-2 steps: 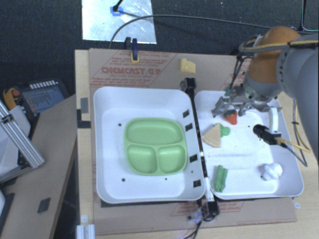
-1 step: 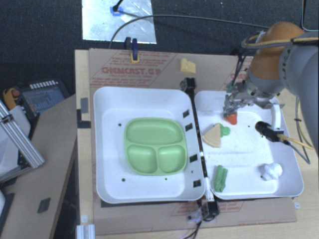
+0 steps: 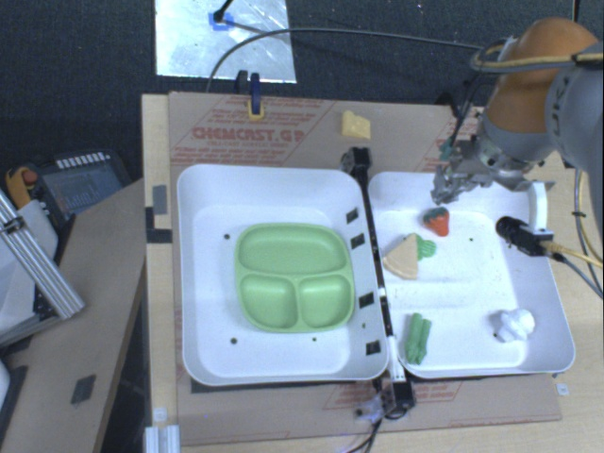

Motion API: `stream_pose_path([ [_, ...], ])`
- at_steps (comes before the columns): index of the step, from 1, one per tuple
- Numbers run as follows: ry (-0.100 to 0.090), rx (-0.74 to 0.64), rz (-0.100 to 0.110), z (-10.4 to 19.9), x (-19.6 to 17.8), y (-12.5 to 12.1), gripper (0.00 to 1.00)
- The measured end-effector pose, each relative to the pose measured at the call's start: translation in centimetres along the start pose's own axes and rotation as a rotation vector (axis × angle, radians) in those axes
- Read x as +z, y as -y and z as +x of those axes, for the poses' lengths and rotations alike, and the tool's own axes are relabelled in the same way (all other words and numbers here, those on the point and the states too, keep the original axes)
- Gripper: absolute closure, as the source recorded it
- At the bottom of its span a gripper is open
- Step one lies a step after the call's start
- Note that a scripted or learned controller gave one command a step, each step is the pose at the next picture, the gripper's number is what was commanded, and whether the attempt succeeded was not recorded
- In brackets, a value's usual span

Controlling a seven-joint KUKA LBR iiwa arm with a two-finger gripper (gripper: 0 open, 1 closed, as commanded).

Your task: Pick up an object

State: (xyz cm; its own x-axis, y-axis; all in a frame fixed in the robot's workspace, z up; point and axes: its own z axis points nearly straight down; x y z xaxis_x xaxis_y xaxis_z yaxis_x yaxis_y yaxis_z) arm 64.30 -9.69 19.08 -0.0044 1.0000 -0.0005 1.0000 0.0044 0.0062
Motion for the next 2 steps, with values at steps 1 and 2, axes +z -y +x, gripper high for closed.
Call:
stream_pose_path([
  [1, 0.0, 0.0, 0.003, 0.0, -2.3, -0.1, 1.0],
  [2, -0.003, -0.004, 0.005, 4.9, -3.4, 0.9, 1.0],
])
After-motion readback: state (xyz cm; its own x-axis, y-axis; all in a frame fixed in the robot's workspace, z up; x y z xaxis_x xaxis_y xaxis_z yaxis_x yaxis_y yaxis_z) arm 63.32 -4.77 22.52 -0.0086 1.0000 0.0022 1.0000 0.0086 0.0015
